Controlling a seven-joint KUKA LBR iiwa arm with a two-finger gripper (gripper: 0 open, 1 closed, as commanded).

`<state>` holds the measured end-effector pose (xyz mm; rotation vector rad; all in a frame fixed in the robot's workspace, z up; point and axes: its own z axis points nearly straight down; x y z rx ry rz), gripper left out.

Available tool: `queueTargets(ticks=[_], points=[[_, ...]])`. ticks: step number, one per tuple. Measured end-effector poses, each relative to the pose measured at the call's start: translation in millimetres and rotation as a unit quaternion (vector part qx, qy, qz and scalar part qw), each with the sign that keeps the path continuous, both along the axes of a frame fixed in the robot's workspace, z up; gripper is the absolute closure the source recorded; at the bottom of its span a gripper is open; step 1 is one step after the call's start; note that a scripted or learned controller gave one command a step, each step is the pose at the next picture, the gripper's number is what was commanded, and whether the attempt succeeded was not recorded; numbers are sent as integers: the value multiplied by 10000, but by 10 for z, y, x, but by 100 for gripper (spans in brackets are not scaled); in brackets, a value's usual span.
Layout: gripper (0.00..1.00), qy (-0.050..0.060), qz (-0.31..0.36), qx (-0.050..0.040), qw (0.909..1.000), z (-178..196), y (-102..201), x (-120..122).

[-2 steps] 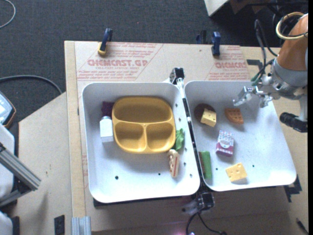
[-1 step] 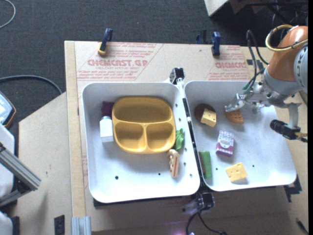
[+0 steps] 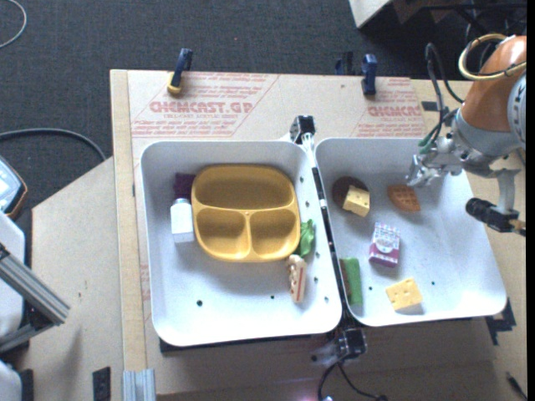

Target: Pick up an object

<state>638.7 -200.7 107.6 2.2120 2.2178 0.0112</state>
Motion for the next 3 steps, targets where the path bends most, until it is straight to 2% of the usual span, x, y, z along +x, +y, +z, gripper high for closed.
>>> queueTargets(ticks=[2,3], points=[[100,17,-9,-11,10000,1166,-16,-41],[100,69,7,19,10000,1280,490,-219]])
